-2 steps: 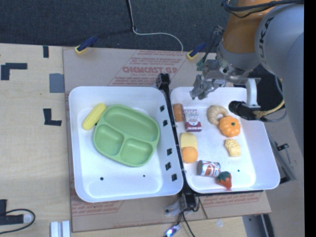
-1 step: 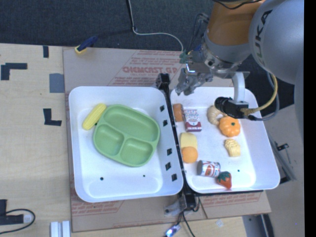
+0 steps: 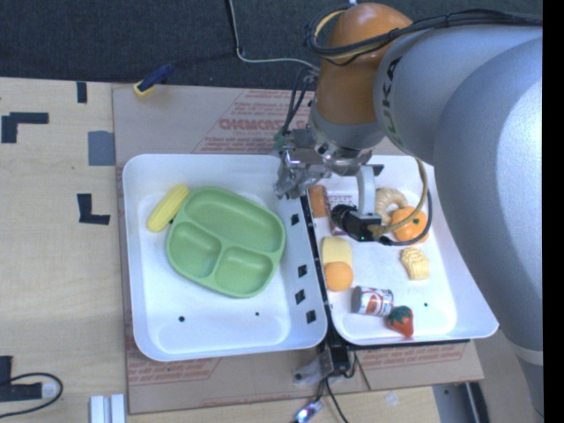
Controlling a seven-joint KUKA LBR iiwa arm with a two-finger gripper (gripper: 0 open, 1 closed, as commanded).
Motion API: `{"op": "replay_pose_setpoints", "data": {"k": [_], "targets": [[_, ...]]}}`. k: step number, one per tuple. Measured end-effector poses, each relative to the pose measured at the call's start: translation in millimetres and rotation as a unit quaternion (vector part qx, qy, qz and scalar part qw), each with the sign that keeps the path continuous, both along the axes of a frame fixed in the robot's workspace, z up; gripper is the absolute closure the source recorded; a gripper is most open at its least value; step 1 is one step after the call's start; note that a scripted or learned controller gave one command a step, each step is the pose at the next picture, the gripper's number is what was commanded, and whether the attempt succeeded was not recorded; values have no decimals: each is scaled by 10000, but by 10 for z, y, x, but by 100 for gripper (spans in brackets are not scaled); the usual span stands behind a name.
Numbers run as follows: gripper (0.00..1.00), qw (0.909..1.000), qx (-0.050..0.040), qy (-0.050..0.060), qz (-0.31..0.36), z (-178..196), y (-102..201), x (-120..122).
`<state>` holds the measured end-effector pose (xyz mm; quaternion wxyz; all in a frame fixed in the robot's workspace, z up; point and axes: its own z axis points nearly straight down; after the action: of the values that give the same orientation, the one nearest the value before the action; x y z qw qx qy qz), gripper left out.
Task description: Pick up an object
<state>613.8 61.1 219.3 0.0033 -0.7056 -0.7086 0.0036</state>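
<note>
The grey arm's pincer (image 3: 319,176) is hanging over the far end of the divider between the two shallow white bins (image 3: 141,236); whether it is apart or together, I cannot tell. A small brown block (image 3: 318,203) is lying just beneath it in the right bin.

A green divided plate (image 3: 226,241) and yellow corn (image 3: 167,207) lie in a white bin (image 3: 141,263), near an orange ball (image 3: 339,277).
</note>
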Motion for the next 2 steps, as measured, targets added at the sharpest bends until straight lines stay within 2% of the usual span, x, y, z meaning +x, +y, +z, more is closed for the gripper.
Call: {"op": "replay_pose_setpoints", "data": {"k": [1, 2], "targets": [[100, 10000, 1, -35, -2, 160, -16, 11], [100, 9999, 23, -117, 21, 1557, 462, -265]]}}
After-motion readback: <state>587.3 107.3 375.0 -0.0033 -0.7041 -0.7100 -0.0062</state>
